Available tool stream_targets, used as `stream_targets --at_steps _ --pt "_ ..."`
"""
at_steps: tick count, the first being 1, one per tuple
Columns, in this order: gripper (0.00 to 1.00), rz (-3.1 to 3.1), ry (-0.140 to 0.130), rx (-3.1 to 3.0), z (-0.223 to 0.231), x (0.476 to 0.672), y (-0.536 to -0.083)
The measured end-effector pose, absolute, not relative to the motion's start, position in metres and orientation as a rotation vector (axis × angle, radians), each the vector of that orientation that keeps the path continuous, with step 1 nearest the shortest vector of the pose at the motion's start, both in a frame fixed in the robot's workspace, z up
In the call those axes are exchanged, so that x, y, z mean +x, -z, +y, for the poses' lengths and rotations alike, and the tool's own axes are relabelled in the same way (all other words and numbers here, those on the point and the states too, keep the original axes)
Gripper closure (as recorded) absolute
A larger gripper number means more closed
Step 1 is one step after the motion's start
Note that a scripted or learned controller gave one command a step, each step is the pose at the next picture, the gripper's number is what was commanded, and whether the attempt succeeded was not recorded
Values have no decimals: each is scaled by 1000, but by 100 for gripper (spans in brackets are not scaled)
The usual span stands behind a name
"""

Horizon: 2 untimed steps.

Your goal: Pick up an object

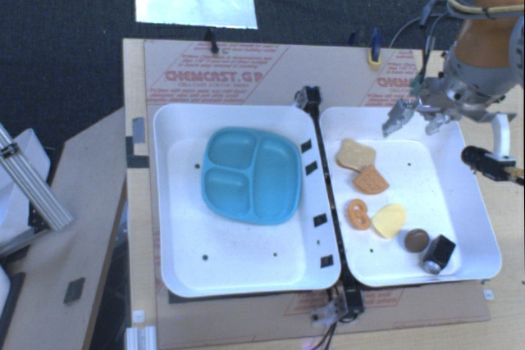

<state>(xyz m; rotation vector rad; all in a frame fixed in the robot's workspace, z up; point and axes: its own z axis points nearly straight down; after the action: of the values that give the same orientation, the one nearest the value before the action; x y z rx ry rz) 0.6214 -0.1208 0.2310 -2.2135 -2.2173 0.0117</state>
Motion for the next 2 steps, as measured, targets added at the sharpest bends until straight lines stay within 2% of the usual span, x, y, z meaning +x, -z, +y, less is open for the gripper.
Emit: stream_targets --at_steps 1,2 --pt "0 -2227 1 -2218 -120 624 -239" --pt "0 -2222 -2 -2219 -124 621 -178"
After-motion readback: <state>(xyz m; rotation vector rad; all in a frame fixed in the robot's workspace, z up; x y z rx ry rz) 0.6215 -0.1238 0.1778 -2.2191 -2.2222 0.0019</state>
